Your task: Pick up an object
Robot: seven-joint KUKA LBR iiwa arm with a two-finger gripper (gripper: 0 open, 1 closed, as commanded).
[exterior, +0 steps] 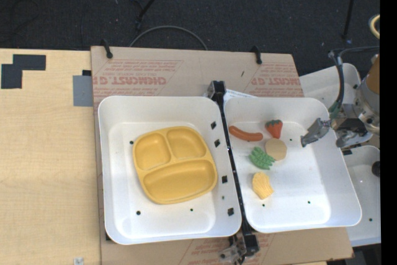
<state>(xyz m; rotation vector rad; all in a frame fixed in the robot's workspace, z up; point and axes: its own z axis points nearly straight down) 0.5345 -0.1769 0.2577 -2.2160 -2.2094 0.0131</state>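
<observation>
The counter (pixel 43 158) is light wood and runs under a sheet of brown cardboard (pixel 186 74) that carries printed text. Two shallow white bins sit side by side on the cardboard, touching along a black clip strip at their shared edge.

The left bin (pixel 118 208) holds one item — a yellow tray (pixel 175 164) with three compartments, lying flat and slightly turned, near the bin's middle. All three compartments are bare.

The right bin (pixel 310 208) holds five small toy foods, grouped in its left half:
- sausage (pixel 245 133): reddish, lying flat near the shared edge, at the top of the group.
- strawberry (pixel 275 128): red with a green cap, just right of the sausage.
- bun (pixel 276 149): tan disc, below the strawberry.
- leaf (pixel 262 159): green, touching the lower left side of the bun.
- corn (pixel 262 185): yellow, lowest of the group, apart from the leaf.

The arm enters from the right, over the right rim of the right bin. The tool (pixel 329 132) sits above the upper right part of that bin, well apart from the foods — the bun and strawberry are the nearest. One grey finger (pixel 315 132) points left and down toward the bin floor; a second grey part lies to its right. Nothing is visible between the fingers. How far they are spread cannot be told from this angle.
</observation>
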